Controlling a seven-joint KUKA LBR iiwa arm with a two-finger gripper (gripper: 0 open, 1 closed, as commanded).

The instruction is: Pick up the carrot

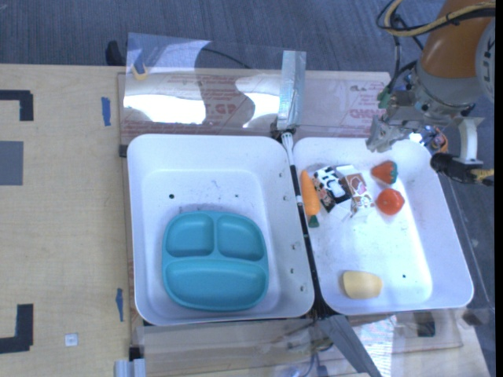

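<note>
Where bins (206, 155) sit, tan bench (63, 234) shows.

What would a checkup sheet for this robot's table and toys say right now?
Surface: two white bins side by side, left bin, right bin, on a pale bench.
Job's things: carrot lies along the right bin's left wall, untouched.
Clutter: teal divided plate in left bin; strawberry, tomato, black-and-white toy, yellow piece in right bin.
Hand: hand over the right bin's back edge, away from the carrot.
Cables: yellow-and-black loops on the arm.
Surroundings: clear plastic sheet behind the bins.
</note>
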